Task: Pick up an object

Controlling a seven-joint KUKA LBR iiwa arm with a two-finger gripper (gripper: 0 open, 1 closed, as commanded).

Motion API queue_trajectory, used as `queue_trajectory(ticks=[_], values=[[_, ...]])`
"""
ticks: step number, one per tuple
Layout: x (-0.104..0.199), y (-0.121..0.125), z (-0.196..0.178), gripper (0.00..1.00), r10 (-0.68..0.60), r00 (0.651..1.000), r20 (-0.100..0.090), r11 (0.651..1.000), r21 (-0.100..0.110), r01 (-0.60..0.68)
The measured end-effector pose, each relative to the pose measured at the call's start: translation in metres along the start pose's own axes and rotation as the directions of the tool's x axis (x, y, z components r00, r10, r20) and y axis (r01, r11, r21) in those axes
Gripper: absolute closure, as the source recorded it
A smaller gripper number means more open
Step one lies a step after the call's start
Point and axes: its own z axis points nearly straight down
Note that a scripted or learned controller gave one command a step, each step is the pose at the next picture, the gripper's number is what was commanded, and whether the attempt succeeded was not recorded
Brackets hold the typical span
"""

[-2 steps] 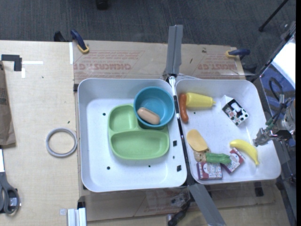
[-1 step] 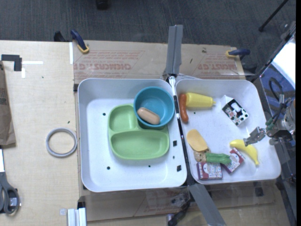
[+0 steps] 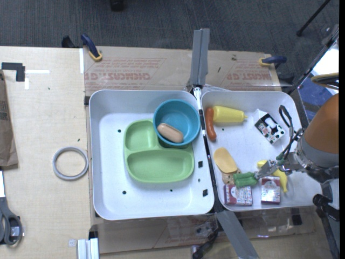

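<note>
Gripper [image 3: 268,169] low in right bin [image 3: 245,99], over banana [image 3: 280,178] beside green piece [image 3: 245,179]; grip state unclear, cannot tell. Risk: crowded items, so closing may snag neighbour or slip off banana.

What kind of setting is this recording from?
Probably a robotics lab bench: two shallow white plastic bins of toy food, cardboard clamped down by a blue-and-yellow clamp, grey carpet.
</note>
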Motion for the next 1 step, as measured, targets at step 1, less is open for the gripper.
queue_trajectory(ticks=[1], values=[[-0.0004, -0.0001, -0.0082, 1.00, 0.004, 1.000, -0.001, 1.000, 0.001, -0.004]])
